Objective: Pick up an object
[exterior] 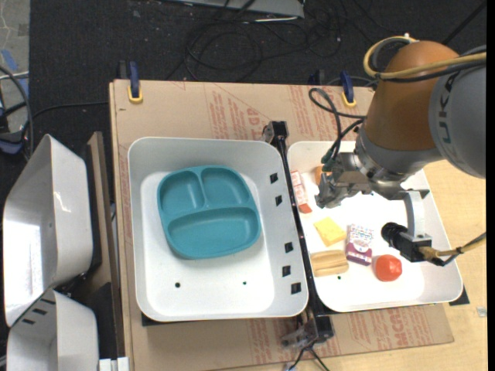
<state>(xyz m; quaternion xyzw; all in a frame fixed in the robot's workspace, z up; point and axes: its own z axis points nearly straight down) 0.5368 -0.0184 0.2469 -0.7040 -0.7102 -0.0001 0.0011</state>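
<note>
Hanging low over the right bin (433,288) near its left wall — tool (331,195), dark and metallic; cannot tell its state. Lying below it on smooth white plastic: a flat yellow block (329,230), a tan oblong piece (329,263), a small printed carton (359,243), a round glossy red tomato (387,267). Resting toward the left wall, a slim red-and-white packet (299,191). Sitting in the left bin (147,207), a teal divided plate (209,211) with rounded corners.
</note>
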